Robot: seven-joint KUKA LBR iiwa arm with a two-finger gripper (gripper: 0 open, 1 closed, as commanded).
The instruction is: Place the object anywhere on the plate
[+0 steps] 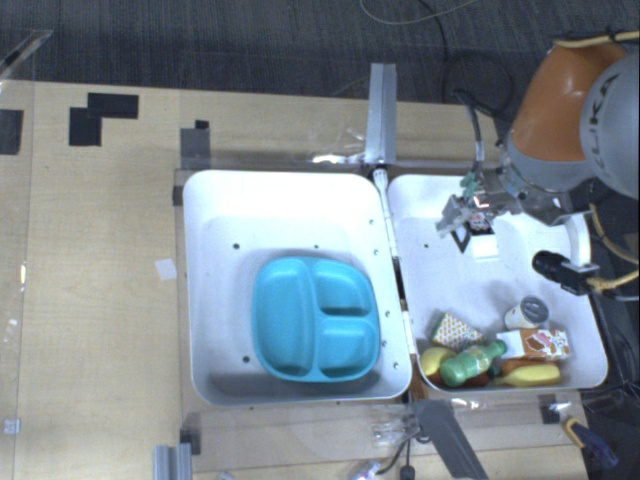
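Blue plate [316,318] unloaded, left bin [215,268].
End effector [468,215] hovers over right bin [580,368], apparently carrying nothing; finger state cannot be determined. Objects [490,353] clustered at near edge.

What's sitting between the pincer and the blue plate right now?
In the camera view, bare white floor of the right bin, then the divider between the bins, separates the pincer from the blue plate.

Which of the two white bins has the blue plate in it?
The left bin holds the blue plate. The right bin has the small food items piled in its near corner, with the gripper above it.
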